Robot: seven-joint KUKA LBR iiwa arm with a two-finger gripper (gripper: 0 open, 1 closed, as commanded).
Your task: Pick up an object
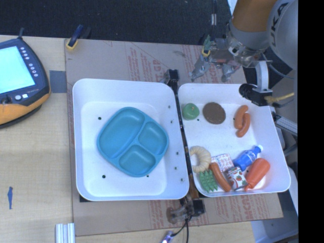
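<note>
Toy foods (pixel 228 166) in right bin (pixel 276 135)

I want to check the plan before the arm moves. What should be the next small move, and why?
Probably lower the tool forward into the right bin, toward the brown round patty. The tool hangs above the bin's far rim with nothing between its fingers, and the patty lies flat just below it, apart from the green piece and the sausages.

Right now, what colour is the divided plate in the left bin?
Light blue plate, seen in the camera view.
</note>
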